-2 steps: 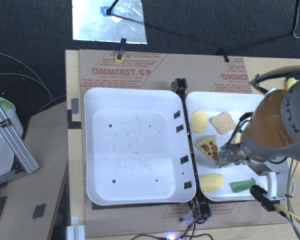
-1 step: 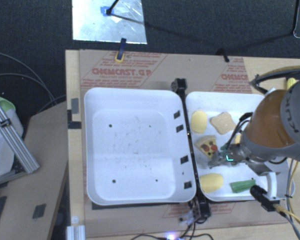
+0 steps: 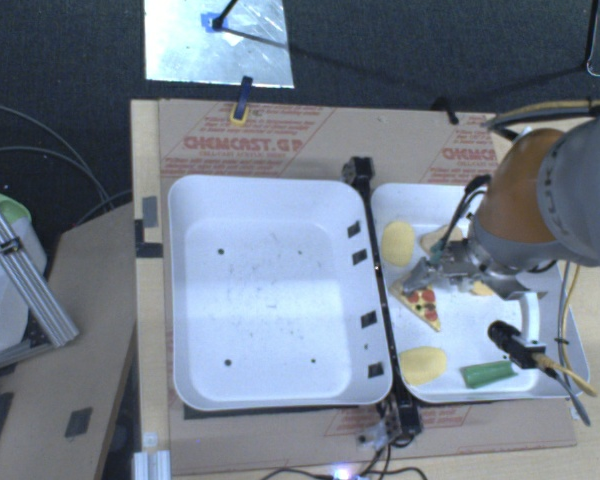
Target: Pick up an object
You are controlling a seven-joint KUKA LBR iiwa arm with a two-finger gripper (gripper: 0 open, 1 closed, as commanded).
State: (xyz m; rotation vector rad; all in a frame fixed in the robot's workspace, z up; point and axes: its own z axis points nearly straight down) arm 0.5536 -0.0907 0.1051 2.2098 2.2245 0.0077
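The pincer [image 3: 423,280] hovers at a pizza slice toy [image 3: 423,305] in the right bin [image 3: 450,200]. Whether it is spread or pinching, I cannot tell. Best to lower squarely over the slice.

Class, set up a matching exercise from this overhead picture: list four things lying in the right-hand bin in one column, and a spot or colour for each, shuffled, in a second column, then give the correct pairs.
Things:
1. pizza slice
2. green piece
3. upper yellow lump
4. lower yellow lump

Descriptions:
A. near the right bin's front edge, beside the divider
B. triangular, with red dots, just below the gripper
C. green, near the front right corner
D. by the divider, towards the back

Pairs: 1-B, 2-C, 3-D, 4-A
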